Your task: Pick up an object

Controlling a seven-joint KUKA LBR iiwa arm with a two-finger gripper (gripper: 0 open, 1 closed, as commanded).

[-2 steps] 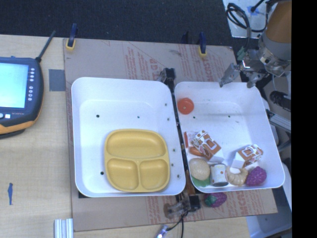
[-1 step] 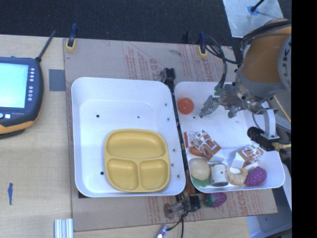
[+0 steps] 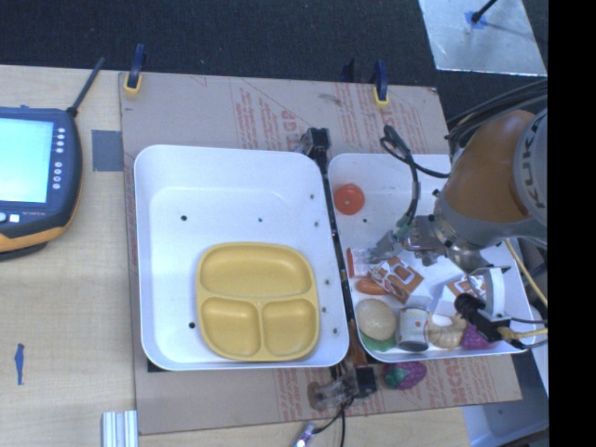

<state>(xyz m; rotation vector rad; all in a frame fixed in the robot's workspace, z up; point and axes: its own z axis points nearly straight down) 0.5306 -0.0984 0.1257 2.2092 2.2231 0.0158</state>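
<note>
Two-bin bench, and reaching in from the right across the right bin (image 3: 372,168).
Hanging the gripper (image 3: 393,248) low over that bin's middle, just above a packet (image 3: 398,278) and touching or nearly touching it; impossible to tell the claw's state, being blurred and partly hidden under the arm (image 3: 484,180). Gripping nothing that can be seen. Crowding the bin's near end with things to pick: the packet, an orange piece (image 3: 370,287) just left of it, a beige lump (image 3: 376,319), a can (image 3: 413,330) standing beside the lump, a purple item (image 3: 476,339) in the near right corner. Lying well apart towards the far end, a red ball (image 3: 349,198). Holding a yellow tray (image 3: 259,301) in the left bin (image 3: 223,170), towards its near side.
</note>
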